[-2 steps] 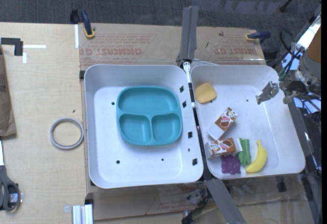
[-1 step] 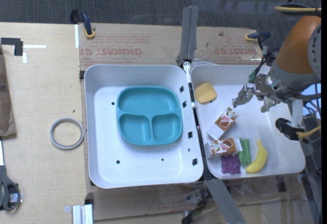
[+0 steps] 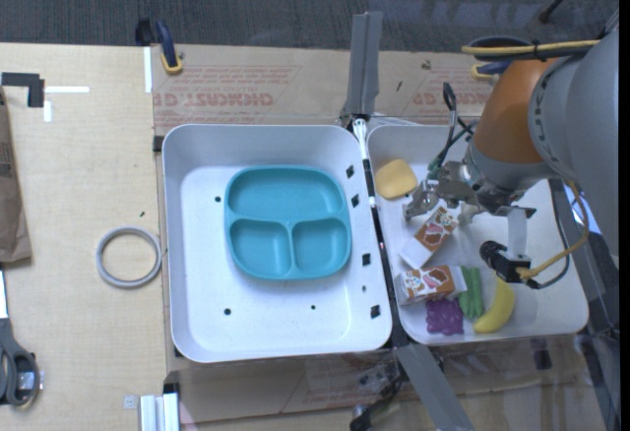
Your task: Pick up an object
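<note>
My gripper [image 3: 438, 203] hangs low in the right bin [image 3: 561, 321], near its upper middle. A small brown and white snack packet [image 3: 435, 232] lies right under and in front of it; contact cannot be judged. A yellow wedge [image 3: 396, 178] sits just left of the gripper. Nearer the front lie an orange and white packet [image 3: 430, 283], purple grapes [image 3: 444, 317], a green piece [image 3: 473, 291] and a banana [image 3: 498, 309].
The left bin [image 3: 187, 252] holds a blue divided plate [image 3: 289, 221]. A divider post [image 3: 364, 65] stands between the bins at the back. A grey ring [image 3: 129, 255] lies on the bench to the left. A black cable [image 3: 512, 262] hangs off the arm over the right bin.
</note>
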### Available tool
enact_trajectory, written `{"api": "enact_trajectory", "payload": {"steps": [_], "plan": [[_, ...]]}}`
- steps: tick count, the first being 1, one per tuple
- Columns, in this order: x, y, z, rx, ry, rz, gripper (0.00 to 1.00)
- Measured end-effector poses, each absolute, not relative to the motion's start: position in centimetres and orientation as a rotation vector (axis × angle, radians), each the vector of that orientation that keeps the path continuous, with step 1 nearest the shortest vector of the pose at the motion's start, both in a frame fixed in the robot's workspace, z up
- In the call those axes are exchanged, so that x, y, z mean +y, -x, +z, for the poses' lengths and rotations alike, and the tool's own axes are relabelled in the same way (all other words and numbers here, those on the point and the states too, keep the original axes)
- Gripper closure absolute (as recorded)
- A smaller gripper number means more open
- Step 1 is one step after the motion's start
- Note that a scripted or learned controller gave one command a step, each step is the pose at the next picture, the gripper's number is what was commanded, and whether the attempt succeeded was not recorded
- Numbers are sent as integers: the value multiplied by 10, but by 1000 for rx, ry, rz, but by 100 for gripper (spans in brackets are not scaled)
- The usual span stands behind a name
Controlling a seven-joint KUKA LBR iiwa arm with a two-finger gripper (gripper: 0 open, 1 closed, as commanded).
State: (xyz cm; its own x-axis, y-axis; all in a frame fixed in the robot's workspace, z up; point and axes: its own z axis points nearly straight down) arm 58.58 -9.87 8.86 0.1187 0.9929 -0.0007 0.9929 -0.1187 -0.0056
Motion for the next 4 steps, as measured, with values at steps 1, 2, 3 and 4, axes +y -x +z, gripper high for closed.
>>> {"api": "enact_trajectory", "payload": {"steps": [1, 2, 3, 4], "plan": [[-100, -585, 94, -2077, 2346, 14, 100], [-100, -585, 94, -2076, 2346, 14, 0], [-143, -594, 88, -2017, 2404, 7, 0], [-97, -560, 88, -2134, 2297, 8, 0]]}}
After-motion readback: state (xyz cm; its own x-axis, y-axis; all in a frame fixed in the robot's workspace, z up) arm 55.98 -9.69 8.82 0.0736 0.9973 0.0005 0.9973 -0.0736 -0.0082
